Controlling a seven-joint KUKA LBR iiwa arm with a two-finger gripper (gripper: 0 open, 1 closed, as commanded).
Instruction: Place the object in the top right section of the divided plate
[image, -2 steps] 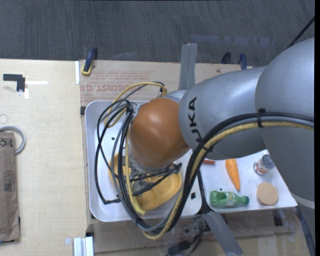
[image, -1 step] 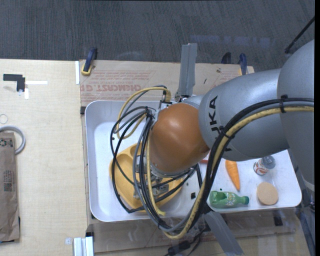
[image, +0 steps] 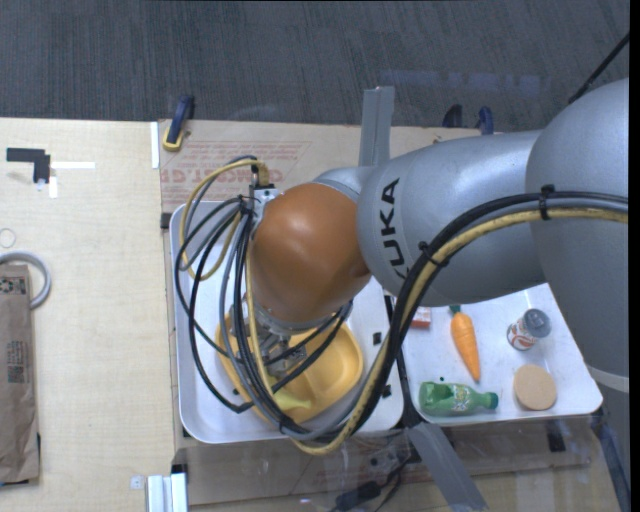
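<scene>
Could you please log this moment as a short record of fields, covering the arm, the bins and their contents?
arm: grey with orange band, reaching in from the right over the left bin
end effector: hidden beneath the wrist and cables; grip state cannot be told
left bin contents: yellow divided plate, partly covered by the arm
right bin contents: carrot, green bottle, small can, round tan disc
task progress: cannot be told

The left bin (image: 190, 330) is crowded by the arm (image: 420, 230), its looping cables (image: 215, 300) and the yellow plate (image: 335, 375). In the right bin (image: 575, 350), open floor is left between the carrot (image: 464, 343), green bottle (image: 455, 398), round disc (image: 535, 388) and small jar (image: 528, 329)
</scene>
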